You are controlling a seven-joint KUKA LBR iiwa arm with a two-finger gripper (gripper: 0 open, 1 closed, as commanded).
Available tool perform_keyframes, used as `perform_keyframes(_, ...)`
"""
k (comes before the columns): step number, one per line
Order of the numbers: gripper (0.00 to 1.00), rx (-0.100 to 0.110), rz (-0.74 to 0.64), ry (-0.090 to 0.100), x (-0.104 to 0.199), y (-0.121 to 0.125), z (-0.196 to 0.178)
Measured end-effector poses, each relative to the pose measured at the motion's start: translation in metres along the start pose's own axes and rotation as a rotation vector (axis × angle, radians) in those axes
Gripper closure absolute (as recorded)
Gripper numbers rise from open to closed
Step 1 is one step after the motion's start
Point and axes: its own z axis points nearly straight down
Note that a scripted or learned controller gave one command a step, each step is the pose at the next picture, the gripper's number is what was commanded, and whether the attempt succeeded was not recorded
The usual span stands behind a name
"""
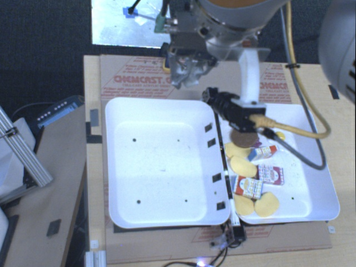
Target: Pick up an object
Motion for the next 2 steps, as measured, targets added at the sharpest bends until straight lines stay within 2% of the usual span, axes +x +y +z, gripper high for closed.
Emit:
perform_keyframes(1, 1.0, 0.015, -0.003, -0.007, 0.001, 0.0, -0.002)
perform_keyframes(2, 1.0, 0.033, 0.004, -0.017, -0.002, -0.02, 0.216)
